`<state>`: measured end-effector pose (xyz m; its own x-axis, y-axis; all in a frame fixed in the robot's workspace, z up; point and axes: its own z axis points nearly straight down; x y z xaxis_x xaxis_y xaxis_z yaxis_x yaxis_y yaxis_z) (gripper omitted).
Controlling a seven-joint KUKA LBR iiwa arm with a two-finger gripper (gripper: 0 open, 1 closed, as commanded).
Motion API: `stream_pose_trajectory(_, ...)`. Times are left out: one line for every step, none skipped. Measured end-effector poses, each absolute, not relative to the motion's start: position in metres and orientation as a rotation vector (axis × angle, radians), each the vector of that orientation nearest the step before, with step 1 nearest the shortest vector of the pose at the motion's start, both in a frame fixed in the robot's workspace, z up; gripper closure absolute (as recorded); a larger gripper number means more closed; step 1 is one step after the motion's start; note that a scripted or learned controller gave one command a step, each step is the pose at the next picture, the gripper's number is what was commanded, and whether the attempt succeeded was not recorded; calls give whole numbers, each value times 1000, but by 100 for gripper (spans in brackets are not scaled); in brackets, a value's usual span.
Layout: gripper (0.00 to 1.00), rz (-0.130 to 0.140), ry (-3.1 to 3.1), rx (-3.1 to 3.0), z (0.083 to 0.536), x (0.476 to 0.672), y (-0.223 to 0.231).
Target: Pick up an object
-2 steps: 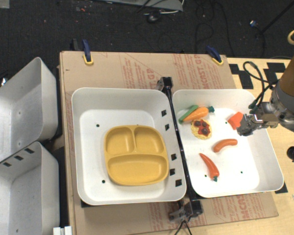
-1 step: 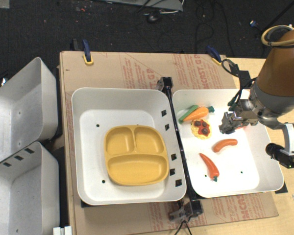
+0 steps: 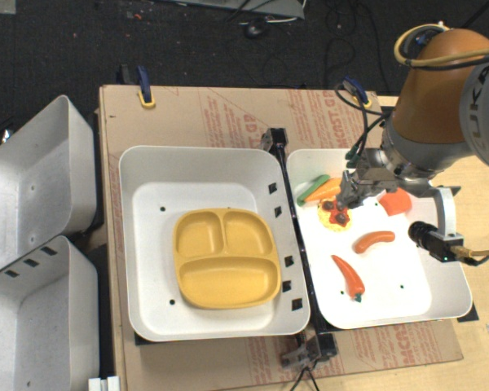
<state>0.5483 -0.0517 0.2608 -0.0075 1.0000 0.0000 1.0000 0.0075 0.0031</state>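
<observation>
Tool: low over yellow toy, right bin; finger state unclear.
Left bin: yellow divided plate.
Near the tool: sausage, red pepper.

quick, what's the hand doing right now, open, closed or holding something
Hand: low in the right bin, over the yellow toy beside the carrot; open or closed cannot be told, and no object is seen in its grasp.

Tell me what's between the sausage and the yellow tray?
In the camera view, the red chili pepper lies between the sausage and the yellow tray, lower down on the right bin's floor. The bins' black-clipped rims also cross that stretch.
</observation>
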Motion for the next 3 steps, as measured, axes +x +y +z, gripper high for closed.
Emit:
stream_pose_trajectory(100, 2, 2228, 2213, 255, 569, -13)
stream_pose_trajectory(100, 3, 2229, 2212, 255, 582, 35)
stream_pose_trajectory(100, 3, 2228, 2212, 252, 600, 81)
